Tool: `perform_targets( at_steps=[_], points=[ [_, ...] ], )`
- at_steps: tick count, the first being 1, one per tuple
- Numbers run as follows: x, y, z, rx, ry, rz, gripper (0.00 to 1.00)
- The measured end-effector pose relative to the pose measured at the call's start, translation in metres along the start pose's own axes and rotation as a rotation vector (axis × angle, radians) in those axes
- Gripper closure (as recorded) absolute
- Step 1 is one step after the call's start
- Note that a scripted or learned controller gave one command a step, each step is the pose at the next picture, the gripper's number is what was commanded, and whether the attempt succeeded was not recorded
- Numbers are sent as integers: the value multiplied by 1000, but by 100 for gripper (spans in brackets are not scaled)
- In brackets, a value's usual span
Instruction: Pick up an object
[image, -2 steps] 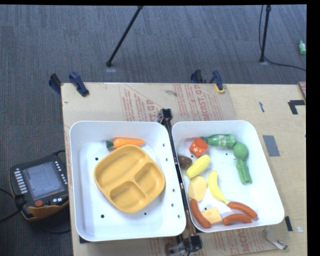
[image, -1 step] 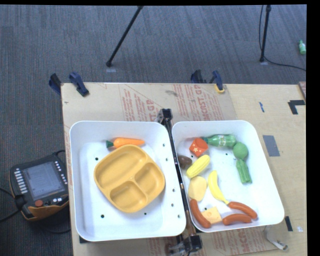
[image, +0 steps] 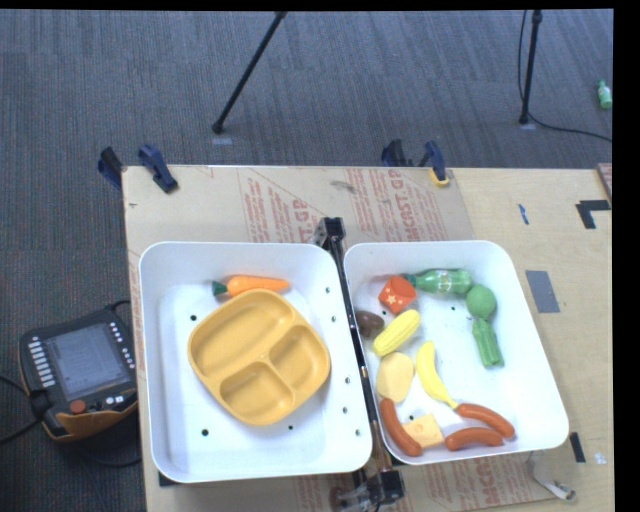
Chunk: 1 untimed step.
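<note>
The right bin (image: 530, 340) holds several toy foods: a red pepper piece (image: 397, 294), a green bottle (image: 441, 282), a green vegetable (image: 484, 318), a corn cob (image: 396, 332), a banana (image: 432, 373), a pale potato (image: 395, 376), a cheese wedge (image: 424, 431), and sausages (image: 485, 418) (image: 473, 438) (image: 399, 427). A brown item (image: 368, 322) lies at that bin's left wall. In the left bin (image: 160, 300) a yellow divided plate (image: 259, 356) lies flat, with a carrot (image: 254, 285) just behind it.
Blue clamps (image: 158, 166) (image: 432, 158) grip the bench's far edge. A teach pendant (image: 78, 372) lies on the floor to the left. Tripod legs (image: 245, 70) (image: 527, 70) stand on the carpet behind the bench.
</note>
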<state>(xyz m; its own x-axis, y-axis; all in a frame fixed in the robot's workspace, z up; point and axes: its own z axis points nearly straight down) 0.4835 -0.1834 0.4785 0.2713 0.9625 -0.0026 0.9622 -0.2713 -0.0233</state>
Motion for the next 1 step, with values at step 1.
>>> perform_targets(
  at_steps=[1],
  points=[
    [1,0,-9,2,0,-8,100]
  ],
)
